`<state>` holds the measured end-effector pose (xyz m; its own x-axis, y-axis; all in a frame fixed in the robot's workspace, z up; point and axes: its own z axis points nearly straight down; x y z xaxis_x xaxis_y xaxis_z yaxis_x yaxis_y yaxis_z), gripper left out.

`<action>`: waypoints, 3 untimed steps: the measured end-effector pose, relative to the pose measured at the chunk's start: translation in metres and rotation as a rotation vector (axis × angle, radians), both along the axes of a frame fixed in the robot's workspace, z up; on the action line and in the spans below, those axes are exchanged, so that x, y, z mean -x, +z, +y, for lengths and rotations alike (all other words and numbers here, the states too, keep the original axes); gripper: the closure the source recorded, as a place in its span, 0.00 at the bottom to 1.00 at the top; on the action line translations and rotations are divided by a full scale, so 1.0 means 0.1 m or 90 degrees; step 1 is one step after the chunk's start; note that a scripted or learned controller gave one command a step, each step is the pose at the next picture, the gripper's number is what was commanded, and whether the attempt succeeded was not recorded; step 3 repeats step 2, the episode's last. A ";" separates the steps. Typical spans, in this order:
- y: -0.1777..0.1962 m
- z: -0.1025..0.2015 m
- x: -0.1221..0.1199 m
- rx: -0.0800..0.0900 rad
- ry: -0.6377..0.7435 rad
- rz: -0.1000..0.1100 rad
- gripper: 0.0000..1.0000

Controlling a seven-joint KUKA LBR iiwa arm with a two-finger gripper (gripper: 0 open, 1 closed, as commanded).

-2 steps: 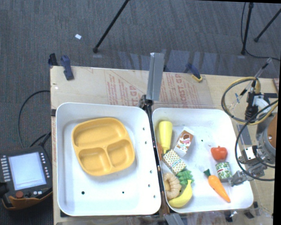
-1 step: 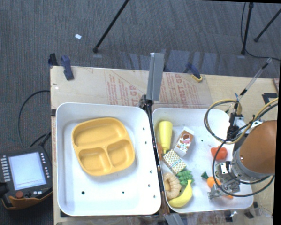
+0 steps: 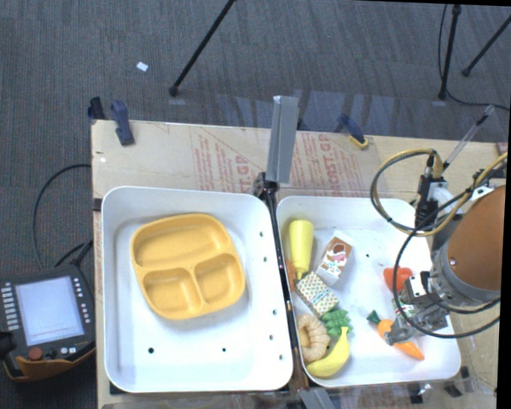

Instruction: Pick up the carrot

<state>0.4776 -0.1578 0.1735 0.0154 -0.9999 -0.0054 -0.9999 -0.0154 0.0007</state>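
Down in the right bin, the claw sits right over the carrot, whose orange tip pokes out just beyond it, though whether it's closed on it I cannot tell.

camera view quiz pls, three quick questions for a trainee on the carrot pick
1. True or false: the yellow divided tray sits in the left bin.
2. Which lies nearest the gripper? A) banana B) carrot C) yellow bottle
3. Fill in: the carrot lies in the ___ bin, near its front right corner.

Key
1. True; the tray lies alone in that bin.
2. B; the gripper is right over the carrot, in the right bin. Whether it grips it cannot be told.
3. right
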 end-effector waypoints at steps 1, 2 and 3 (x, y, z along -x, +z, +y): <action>0.04 0.03 0.00 -0.006 -0.002 0.007 1.00; 0.09 0.06 -0.01 -0.011 -0.005 0.010 1.00; 0.09 0.06 -0.01 -0.011 -0.005 0.010 1.00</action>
